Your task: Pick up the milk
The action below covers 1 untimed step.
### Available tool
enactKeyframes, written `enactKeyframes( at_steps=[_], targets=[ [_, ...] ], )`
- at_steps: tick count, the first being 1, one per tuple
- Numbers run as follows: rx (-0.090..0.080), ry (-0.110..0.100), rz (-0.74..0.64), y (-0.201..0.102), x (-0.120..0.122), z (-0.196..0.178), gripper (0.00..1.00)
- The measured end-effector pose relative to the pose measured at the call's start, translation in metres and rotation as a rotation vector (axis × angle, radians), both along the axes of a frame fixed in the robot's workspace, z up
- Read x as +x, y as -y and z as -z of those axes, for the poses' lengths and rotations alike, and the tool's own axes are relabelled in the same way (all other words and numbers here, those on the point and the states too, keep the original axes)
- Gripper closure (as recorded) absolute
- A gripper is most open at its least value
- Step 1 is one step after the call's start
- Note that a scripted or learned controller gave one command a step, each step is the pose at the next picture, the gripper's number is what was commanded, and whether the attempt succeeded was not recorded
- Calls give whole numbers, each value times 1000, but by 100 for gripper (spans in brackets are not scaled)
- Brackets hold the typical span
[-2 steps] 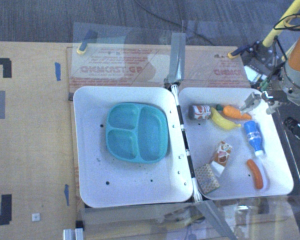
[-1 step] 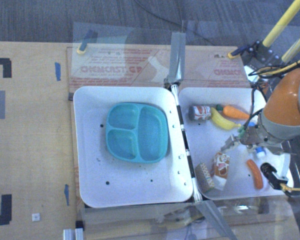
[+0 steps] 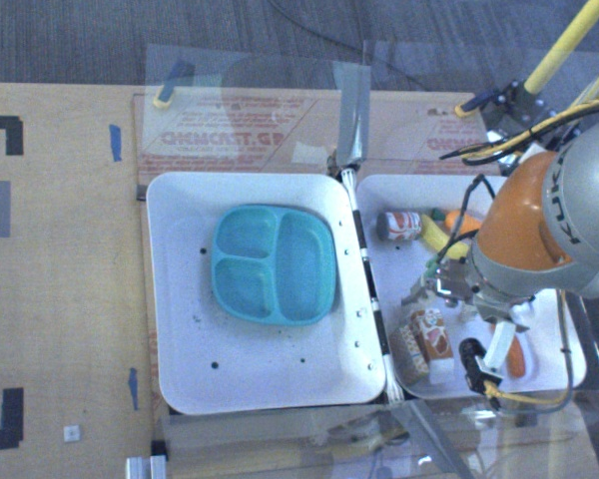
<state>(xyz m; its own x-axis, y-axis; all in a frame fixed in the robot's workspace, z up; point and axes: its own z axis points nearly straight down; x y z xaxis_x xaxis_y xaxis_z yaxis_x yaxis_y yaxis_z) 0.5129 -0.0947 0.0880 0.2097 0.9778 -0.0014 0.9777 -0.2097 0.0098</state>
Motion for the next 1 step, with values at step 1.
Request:
enactKeyframes(
  at_steps=[1],
  targets=[
    [3, -4, 7, 2, -1, -7, 100]
  ],
)
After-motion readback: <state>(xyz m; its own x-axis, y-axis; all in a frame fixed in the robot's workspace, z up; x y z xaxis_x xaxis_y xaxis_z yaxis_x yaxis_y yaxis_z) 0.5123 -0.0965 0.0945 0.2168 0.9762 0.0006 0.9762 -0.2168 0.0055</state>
